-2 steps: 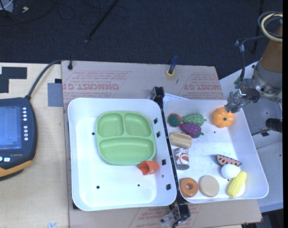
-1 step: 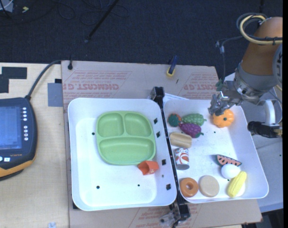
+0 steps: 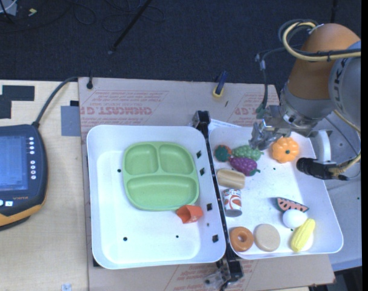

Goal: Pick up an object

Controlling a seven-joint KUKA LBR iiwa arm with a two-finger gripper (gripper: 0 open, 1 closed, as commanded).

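I see my pincer (image 3: pixel 260 139) low over the far edge of the right bin (image 3: pixel 329 223), and I cannot tell how it is set. Just below it lie one green grape bunch (image 3: pixel 248 152) and one purple grape bunch (image 3: pixel 243 165); the green one sits right at its tip, but I cannot tell whether they touch. One small orange pumpkin (image 3: pixel 285 150) is just to the right of the pincer, and one dark green vegetable (image 3: pixel 222 153) to its left. Farther out from the pincer, toward me, I count one tan bread roll (image 3: pixel 231 178), one red-and-white can (image 3: pixel 232 202), one watermelon slice (image 3: pixel 291 205), one white egg (image 3: pixel 292 218), one yellow corn cob (image 3: pixel 303 234), one round cookie (image 3: pixel 267 237) and one doughnut (image 3: pixel 241 239). Well left of the pincer, the left bin (image 3: pixel 111 241) holds one green divided plate (image 3: pixel 159 176) and one small orange piece (image 3: pixel 190 213) touching the plate's near corner. At the tabletop's (image 3: pixel 56 247) left edge lies one pendant (image 3: pixel 14 171) with a screen.
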